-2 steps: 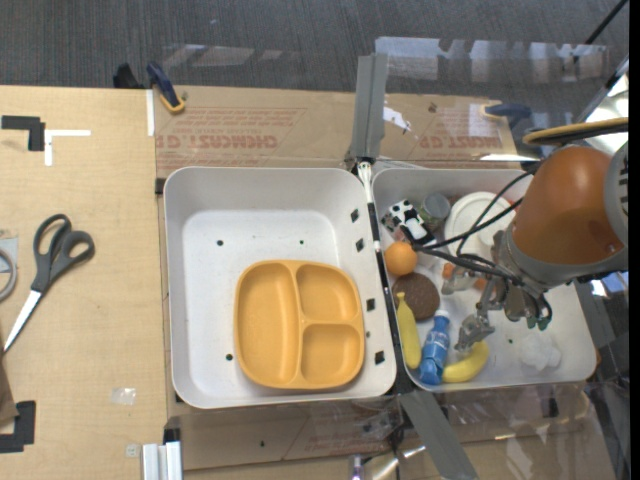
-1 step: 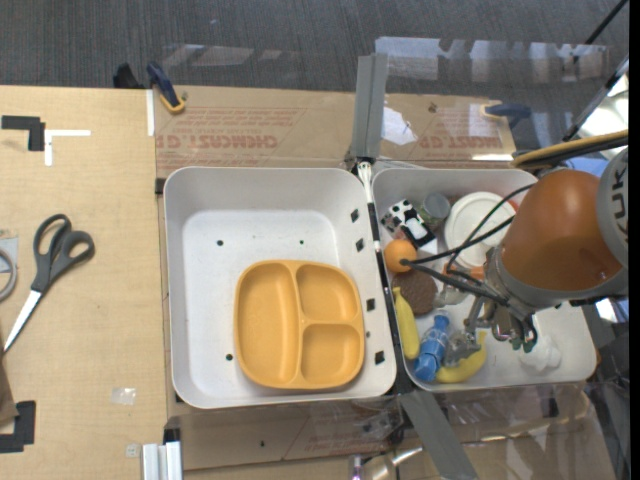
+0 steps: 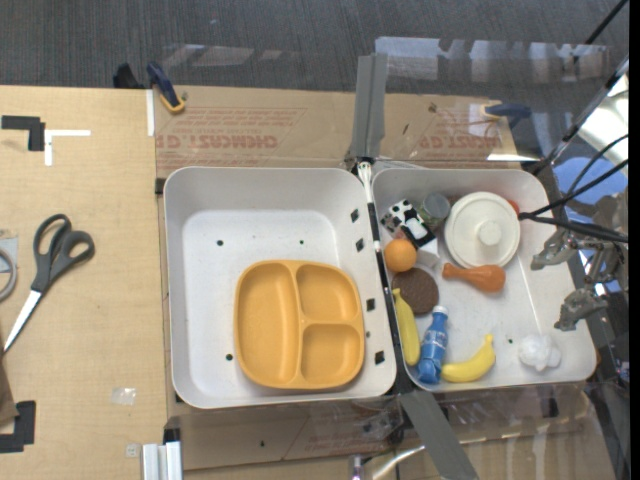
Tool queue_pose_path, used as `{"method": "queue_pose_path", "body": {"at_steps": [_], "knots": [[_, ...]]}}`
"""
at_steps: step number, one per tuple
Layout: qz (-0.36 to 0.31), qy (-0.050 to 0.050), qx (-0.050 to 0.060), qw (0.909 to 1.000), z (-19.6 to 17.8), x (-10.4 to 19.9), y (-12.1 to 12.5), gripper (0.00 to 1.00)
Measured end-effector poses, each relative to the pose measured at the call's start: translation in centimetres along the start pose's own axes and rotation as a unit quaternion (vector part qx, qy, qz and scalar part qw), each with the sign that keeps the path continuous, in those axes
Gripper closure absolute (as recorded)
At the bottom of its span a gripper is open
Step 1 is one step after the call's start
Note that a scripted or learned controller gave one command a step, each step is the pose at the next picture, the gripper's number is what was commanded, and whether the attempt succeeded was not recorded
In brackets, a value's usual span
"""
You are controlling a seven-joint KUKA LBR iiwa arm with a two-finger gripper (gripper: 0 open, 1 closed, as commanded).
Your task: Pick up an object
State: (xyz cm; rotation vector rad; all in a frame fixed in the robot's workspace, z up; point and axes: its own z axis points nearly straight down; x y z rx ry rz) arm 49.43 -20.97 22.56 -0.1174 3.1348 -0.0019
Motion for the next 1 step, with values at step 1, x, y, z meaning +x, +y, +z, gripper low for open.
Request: {"method": "queue_pose_path", "body": {"at_steps": [1], "knots": [[0.104, 0.001, 0.000, 0.9946, 13.32, -1.82, 1.88, 0.00]]}}
